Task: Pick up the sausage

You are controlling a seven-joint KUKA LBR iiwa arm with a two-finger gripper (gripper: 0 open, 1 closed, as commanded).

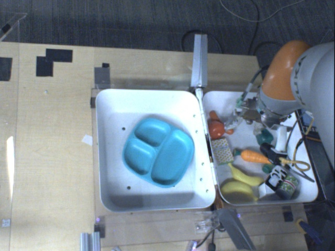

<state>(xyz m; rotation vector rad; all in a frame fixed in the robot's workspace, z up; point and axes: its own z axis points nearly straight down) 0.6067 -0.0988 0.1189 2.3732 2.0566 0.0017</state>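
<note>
Claw point(242, 110) hangs low in the right bin point(313, 195), farther from the blue plate point(158, 151) than the sausage is. It is too blurred and shadowed under the wrist for you to tell whether it is wide or narrow. Nothing is seen held in it.

The sausage point(215, 128), taken here to be the reddish-brown piece, lies just right of the blue plate. It sits across the wall between the bins and tight against that wall on the right bin's side.

It is probably a light toy with a smooth, rounded skin, stiff enough to keep its shape but liable to roll or squirt out of a pinch. You would do best to close across its short width at the middle. The wall beside it leaves little room on the plate side, so one jaw may catch the rim.

A checkered pad point(222, 150) lies just below the sausage, equally close to the plate. Farther from the plate lie a carrot point(255, 157) and a banana point(244, 175), with a teal piece point(264, 136) farther still. All are apart from the sausage, so the wall is your main obstacle.
</note>
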